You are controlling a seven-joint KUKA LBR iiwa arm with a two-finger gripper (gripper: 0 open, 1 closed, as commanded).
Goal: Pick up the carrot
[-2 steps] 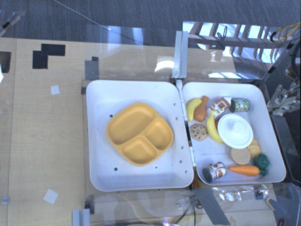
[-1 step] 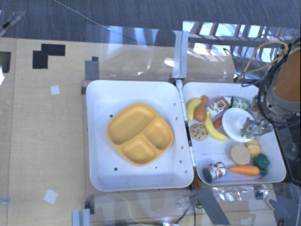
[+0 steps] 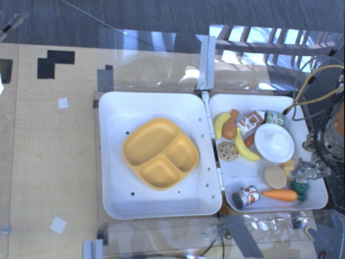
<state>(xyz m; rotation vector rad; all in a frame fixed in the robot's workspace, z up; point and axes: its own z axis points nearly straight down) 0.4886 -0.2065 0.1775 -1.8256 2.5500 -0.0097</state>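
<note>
Gripper (image 3: 311,169), its grasp state impossible to tell, hovers at the right bin's (image 3: 318,201) edge just above the carrot (image 3: 280,195) lying along the near wall beside a can (image 3: 247,197); approach step, calling for a descent onto it

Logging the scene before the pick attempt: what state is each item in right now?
carrot: lying flat in the right bin, near its front edge, not gripped
can: tipped on its side, left of the carrot
white bowl: upright
yellow divided plate: flat in the left bin
banana: lying beside the bowl
pincer: just above the carrot's green end
</note>
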